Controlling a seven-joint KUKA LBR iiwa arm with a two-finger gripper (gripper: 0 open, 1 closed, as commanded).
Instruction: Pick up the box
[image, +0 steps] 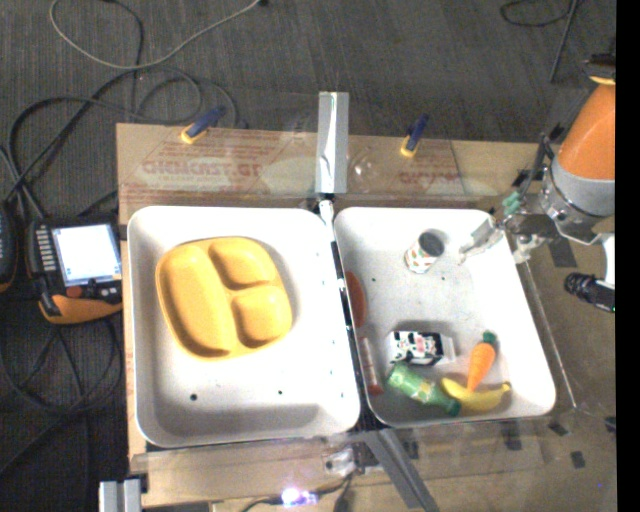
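arm at R edge, gripper (487, 235) over R bin (520, 300) top-R corner, near cup (427, 250) | fingers: can't tell if open, nothing seen held | box (415, 347) flat in R bin lower mid, above bottle (420, 387), beside carrot (481, 362) & banana (478, 396) | L bin (150, 400): yellow tray (226, 296)

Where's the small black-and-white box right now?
The small black-and-white box lies in the right white bin, toward its near edge, just above the green bottle and left of the orange toy carrot.
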